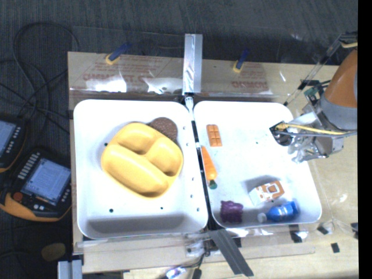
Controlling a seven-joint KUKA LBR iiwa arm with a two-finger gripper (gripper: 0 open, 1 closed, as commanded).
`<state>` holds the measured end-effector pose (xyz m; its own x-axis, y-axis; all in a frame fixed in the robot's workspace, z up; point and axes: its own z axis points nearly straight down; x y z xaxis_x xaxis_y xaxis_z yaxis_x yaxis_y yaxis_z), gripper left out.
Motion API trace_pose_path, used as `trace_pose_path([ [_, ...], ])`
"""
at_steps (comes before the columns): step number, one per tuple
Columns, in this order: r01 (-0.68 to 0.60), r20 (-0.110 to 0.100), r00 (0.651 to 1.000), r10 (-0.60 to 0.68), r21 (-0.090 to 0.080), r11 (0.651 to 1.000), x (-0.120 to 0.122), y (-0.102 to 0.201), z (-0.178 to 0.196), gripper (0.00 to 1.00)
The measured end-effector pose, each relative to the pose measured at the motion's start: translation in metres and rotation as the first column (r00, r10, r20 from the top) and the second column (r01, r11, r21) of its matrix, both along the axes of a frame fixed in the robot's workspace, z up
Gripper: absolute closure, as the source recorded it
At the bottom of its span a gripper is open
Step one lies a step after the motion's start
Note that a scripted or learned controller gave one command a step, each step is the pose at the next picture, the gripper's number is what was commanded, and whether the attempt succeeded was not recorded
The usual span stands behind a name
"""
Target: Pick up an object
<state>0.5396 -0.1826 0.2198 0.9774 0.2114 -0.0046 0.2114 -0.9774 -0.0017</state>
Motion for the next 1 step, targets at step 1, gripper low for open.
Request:
trace_pose_path([
  [1,0.004,0.002,1.0,-0.004,0.0,1.0,0.0391,-0.0154,-0.1273,1.0],
])
